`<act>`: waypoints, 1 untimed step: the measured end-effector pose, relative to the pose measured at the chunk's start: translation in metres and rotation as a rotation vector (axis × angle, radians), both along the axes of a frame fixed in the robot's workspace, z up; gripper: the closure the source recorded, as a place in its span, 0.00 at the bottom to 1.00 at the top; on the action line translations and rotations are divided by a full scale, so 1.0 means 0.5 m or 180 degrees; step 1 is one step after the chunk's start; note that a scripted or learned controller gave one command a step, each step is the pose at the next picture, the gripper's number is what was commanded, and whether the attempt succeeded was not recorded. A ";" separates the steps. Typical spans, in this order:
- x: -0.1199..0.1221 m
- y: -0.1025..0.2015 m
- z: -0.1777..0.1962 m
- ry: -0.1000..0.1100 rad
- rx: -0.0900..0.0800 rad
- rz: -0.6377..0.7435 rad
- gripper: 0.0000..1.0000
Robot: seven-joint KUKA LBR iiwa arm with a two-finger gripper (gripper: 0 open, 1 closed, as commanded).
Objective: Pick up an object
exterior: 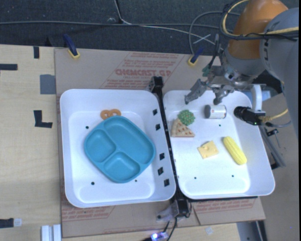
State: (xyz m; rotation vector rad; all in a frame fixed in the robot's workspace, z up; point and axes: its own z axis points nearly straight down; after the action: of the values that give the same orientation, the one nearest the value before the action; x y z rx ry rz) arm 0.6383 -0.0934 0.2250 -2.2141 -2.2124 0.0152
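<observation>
In the right bin (261, 185), the gripper (205, 97) hangs open, its 2 fingers spread and holding nothing, just above a small white cylinder (216, 112) lying on its side, long axis left to right. Nearby lie a bumpy green broccoli (186, 117), a yellow corn cob (235, 150) pointing diagonally, and a flat cheese wedge (207, 149).

My grey jointed arm (283, 39) with its orange band reaches in from the right, wrist bent downward. My two-finger metal end effector (205, 97) hangs at the end of it with its fingers (193, 94) spread apart, splayed wide, and nothing sits between them.
</observation>
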 end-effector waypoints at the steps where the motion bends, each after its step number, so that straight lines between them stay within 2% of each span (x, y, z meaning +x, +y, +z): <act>1: 0.005 0.000 0.017 -0.0043 -0.0004 0.0008 0.00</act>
State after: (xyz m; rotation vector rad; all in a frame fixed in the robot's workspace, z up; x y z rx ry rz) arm 0.6409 -0.0933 0.2333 -2.2186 -2.2228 0.0016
